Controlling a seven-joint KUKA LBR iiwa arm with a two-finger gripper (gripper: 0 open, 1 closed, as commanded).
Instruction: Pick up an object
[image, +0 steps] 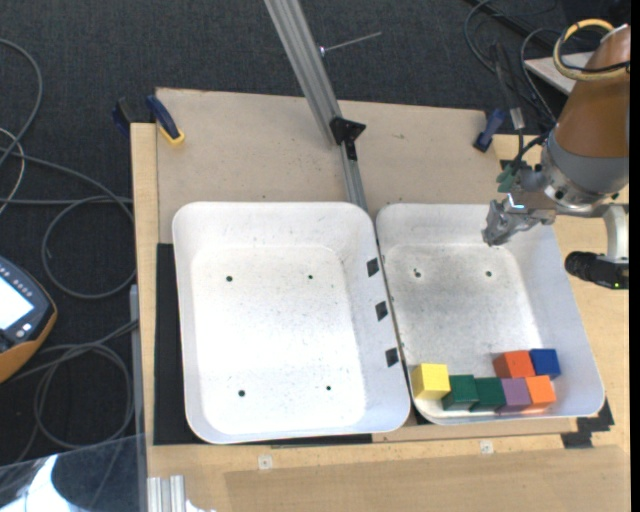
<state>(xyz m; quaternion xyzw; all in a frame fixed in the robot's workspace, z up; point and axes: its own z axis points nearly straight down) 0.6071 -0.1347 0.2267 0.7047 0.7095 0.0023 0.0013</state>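
- Small coloured cube blocks, clustered in the near right corner of the right-hand shallow white bin (560, 300); seven counted: one yellow block (432, 379), two dark green blocks (475, 391), one purple block (516, 392), one orange block (540, 389), one red-orange block (517, 364), one blue block (545, 361); packed touching, so some faces are hidden by neighbours
- Two-finger gripper (496, 233) on the grey arm with orange band (597, 95); tip over the far right part of the right bin, well apart from the blocks; fingers small and dark, whether open or closed cannot be told; nothing seen between them
- Left-hand shallow white bin (190, 300); speckled floor, four dark dots
- Arm cut off at the right edge
- Handheld device with a screen (18, 310), cut off at left edge; screen text unreadable
- No legible writing or brand anywhere
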